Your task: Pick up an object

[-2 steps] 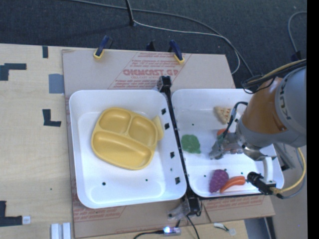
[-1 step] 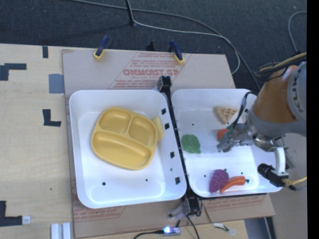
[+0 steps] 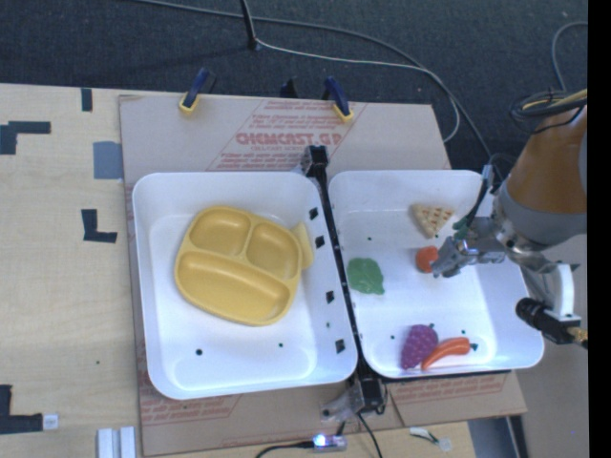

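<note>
The right bin (image 3: 401, 177) holds several toy foods. A tan waffle wedge (image 3: 432, 218) lies at the back, and a small red-orange ball (image 3: 426, 258) sits in the middle. A green leafy piece (image 3: 365, 276) rests by the bin's left wall. Purple grapes (image 3: 418, 344) and an orange pepper (image 3: 447, 351) lie side by side at the front. My gripper (image 3: 447, 260) is low inside this bin, right beside the red-orange ball on its right, and seems to touch it. The arm's grey wrist and orange band rise to the right of it.
In the left bin (image 3: 143, 203) lies a yellow divided plate (image 3: 239, 265). Black clips (image 3: 329, 294) run along the wall shared by the bins. Two blue-yellow clamps (image 3: 336, 98) hold the cardboard at the back. A black part of the arm (image 3: 546, 318) overhangs the right bin's right rim.
</note>
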`<state>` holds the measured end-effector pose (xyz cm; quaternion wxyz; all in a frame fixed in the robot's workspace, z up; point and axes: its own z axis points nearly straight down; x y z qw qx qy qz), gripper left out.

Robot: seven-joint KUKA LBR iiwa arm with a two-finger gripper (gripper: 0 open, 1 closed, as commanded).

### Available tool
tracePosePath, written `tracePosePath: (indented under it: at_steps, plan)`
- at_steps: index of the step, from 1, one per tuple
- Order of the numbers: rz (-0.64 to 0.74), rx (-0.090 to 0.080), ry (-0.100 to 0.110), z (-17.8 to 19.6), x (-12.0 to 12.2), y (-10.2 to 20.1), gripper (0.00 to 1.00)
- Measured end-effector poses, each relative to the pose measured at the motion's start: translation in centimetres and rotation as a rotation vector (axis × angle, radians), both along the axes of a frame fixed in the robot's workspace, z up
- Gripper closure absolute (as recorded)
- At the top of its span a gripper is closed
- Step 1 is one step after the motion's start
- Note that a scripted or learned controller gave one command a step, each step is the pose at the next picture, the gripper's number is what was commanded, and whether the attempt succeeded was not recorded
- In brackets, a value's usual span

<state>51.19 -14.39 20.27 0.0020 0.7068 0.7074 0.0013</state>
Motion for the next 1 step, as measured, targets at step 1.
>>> tracePosePath:
  at_steps: [1]
  plan:
    - [0.0, 0.0, 0.002, 3.09, 0.05, 0.01, 1.0]
